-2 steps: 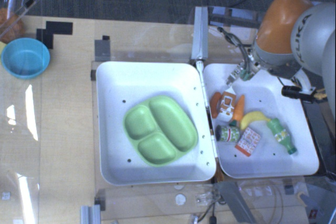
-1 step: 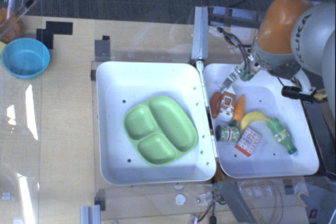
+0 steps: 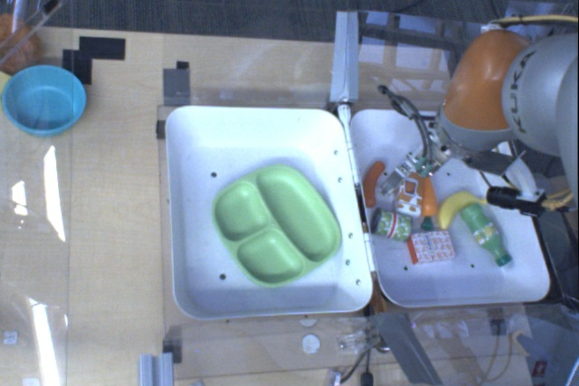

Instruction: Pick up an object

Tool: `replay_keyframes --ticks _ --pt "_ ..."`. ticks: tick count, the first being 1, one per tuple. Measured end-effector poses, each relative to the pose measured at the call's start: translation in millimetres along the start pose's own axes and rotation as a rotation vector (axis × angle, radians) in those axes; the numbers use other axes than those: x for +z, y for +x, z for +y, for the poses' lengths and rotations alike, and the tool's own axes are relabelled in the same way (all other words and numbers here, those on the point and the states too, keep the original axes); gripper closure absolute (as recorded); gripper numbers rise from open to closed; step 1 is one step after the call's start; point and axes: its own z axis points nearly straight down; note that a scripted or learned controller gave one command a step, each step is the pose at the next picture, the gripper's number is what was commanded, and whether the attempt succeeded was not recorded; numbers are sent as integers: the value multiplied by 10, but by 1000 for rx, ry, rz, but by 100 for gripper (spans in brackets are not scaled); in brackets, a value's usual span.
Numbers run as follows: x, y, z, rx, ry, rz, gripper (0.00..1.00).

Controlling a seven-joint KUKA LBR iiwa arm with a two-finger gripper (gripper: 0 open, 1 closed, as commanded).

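My gripper (image 3: 404, 180) is down in the right bin (image 3: 507, 285), low over a cluster of small objects. Just left of it lies an orange-red sausage-shaped piece (image 3: 371, 181). An orange carrot-like piece (image 3: 426, 196) lies right under it, and a small green can (image 3: 392, 226) sits just in front. To the right lie a yellow banana (image 3: 451, 208) and a green bottle (image 3: 486, 234). A flat red-and-white packet (image 3: 432, 247) rests near the bin's front. The wrist hides what lies directly under the gripper.
The left bin (image 3: 194, 149) holds a green divided plate (image 3: 277, 222). A blue bowl (image 3: 43, 100) stands on the bench at the far left. The grey arm with its orange band (image 3: 484, 86) comes in over the right bin's back right corner.
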Motion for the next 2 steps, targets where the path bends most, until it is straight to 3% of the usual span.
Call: replay_keyframes --ticks 1,2 --pt "-142 -13 42 -1 -10 -7 100" --pt "-142 -13 42 -1 -10 -7 0"
